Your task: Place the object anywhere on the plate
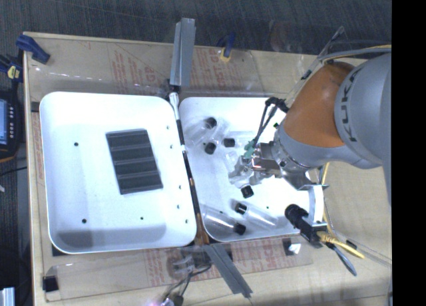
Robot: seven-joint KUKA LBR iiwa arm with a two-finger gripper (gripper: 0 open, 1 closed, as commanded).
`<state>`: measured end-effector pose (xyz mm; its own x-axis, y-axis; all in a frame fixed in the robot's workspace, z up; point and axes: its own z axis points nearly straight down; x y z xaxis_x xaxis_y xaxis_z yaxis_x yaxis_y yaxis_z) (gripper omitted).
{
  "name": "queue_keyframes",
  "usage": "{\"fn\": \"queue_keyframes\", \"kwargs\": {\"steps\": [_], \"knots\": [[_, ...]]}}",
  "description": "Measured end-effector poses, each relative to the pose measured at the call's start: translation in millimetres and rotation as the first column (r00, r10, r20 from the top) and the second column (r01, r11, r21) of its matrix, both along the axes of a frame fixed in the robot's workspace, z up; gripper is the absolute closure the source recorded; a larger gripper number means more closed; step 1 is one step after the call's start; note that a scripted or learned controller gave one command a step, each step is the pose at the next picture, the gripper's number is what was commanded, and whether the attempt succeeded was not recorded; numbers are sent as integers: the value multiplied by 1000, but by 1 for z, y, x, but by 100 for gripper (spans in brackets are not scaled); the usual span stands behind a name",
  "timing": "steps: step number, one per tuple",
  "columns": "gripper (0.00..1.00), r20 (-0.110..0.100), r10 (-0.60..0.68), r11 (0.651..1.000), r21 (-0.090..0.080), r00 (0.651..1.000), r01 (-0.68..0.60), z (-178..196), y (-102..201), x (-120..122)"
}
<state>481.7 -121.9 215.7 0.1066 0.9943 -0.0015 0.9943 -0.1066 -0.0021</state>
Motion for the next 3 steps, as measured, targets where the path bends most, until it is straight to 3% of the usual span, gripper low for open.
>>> {"fn": "queue_keyframes", "kwargs": {"steps": [1,2,3], "knots": [[100,-2,53,999,3,999,-53,-10,78,55],[100,-3,-79,997,1,997,79,-26,161,89],[100,-1,-355,935,1,935,355,75,250,139]]}}
